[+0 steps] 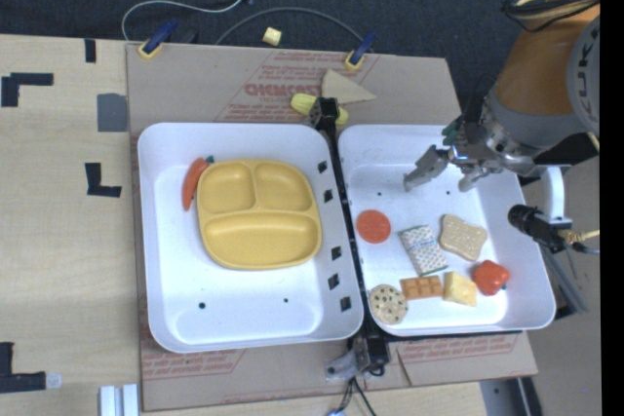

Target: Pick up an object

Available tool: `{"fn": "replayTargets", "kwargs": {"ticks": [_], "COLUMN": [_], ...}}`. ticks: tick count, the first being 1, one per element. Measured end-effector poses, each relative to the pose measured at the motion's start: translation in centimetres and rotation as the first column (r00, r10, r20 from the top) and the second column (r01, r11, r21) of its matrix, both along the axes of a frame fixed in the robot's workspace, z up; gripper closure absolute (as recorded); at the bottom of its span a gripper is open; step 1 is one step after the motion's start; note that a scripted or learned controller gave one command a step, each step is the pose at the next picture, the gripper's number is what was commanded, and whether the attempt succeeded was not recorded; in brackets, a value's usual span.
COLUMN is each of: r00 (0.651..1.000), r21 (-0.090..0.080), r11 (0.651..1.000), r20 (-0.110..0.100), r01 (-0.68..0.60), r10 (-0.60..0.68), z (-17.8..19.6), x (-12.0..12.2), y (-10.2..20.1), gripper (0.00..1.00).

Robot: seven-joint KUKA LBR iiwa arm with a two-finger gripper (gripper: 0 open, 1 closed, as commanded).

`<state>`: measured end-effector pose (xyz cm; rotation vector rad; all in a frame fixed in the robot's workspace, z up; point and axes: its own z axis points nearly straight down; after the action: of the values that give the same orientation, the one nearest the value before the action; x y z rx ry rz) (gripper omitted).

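Note:
My gripper (448,172) hangs open over the upper part of the right bin (390,151), with nothing between its fingers. Below it in that bin lie a red-orange disc (373,226), a patterned blue-grey cracker (423,247), a tan toast-like square (461,237), a red pepper-like piece (489,277), a yellow cheese wedge (460,288), an orange wafer (421,287) and a round chip cookie (388,303). The left bin (166,307) holds a yellow divided plate (259,212) and an orange carrot (193,182) by the plate's left edge.
Both bins sit on a cardboard sheet (292,78) on a wooden bench. A black divider clip (328,113) and a yellow piece (304,102) sit at the bins' top joint. The grey and orange arm (546,63) comes in from the upper right.

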<state>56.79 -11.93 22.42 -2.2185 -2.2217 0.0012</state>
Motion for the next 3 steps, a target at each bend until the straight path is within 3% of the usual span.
{"fn": "replayTargets", "kwargs": {"ticks": [1,2,3], "r00": [1.000,1.000,1.000], "r21": [0.000,0.001,0.000], "r11": [1.000,1.000,1.000], "r20": [-0.003,-0.001,0.013], "r01": [-0.002,-0.003,0.004], "r10": [0.002,0.003,-0.004], "z": [-4.3,-4.0,-13.7], "x": [-0.9,-0.8,-1.6], "y": [4.1,7.2,1.9], "gripper": [0.00,0.00,0.00]}}
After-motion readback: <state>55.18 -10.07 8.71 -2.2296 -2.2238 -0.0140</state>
